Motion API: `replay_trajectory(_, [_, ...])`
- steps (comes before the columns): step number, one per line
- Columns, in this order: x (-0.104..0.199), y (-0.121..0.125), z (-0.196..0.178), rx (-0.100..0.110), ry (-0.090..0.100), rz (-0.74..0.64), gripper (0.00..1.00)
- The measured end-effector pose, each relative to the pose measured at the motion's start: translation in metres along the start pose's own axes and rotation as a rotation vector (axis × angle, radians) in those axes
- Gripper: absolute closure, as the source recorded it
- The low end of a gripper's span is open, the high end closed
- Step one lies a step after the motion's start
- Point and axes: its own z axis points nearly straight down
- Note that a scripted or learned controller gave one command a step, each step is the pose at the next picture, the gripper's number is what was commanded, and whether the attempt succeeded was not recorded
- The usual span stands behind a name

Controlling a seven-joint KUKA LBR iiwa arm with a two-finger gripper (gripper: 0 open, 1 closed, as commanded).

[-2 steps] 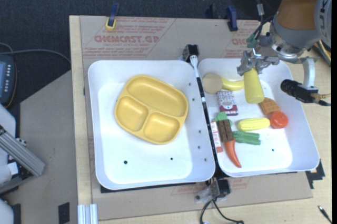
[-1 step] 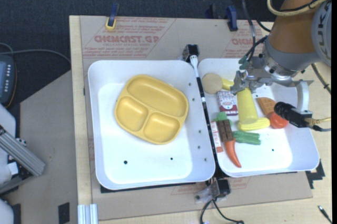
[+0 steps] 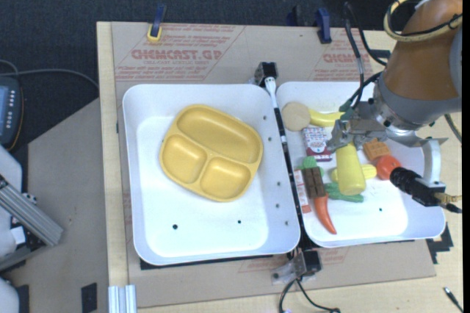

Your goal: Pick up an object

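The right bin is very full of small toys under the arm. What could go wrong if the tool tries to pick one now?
1. The toys are crowded: the yellow corn touches the green piece and lies near the chocolate bar, so the tool may catch two things or push one aside.
2. The carrot and the red-and-white packet lie flat, so a grasp may slip.
3. The items near the right bin divider wall leave little room.
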Motion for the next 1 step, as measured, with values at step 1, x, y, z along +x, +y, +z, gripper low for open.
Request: replay_trajectory(1, [0.0059, -0.0072, -0.0065, -0.002, 0.000, -0.003, 1.00])
